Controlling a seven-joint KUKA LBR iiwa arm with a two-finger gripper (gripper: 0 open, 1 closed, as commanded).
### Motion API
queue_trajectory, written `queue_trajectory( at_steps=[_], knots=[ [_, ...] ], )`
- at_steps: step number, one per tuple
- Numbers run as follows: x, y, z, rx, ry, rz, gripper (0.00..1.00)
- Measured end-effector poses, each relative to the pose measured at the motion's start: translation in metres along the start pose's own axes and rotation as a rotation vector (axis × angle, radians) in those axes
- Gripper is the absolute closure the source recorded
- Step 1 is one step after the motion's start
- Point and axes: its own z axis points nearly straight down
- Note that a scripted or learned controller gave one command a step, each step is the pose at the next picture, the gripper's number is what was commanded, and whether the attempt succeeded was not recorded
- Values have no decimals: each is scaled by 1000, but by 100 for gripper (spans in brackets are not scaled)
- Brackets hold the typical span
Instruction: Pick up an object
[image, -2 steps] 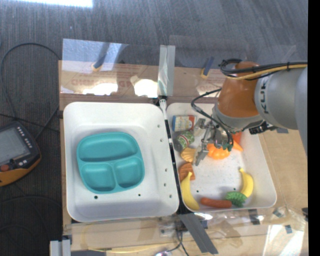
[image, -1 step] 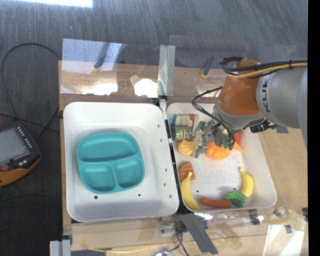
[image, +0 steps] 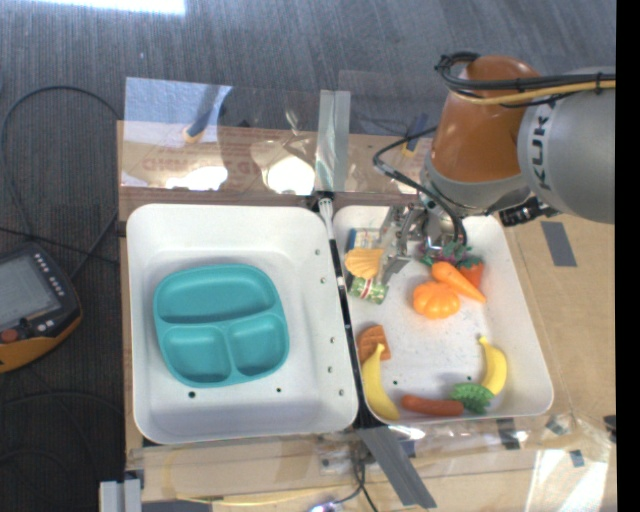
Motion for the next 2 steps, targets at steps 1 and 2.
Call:
queue_trajectory(
  at_steps=[1, 2],
  knots=[
    [0, 0, 0, 0, 1, 0, 0],
    [52, -55, 97, 1, 3, -67, 0]
  ],
)
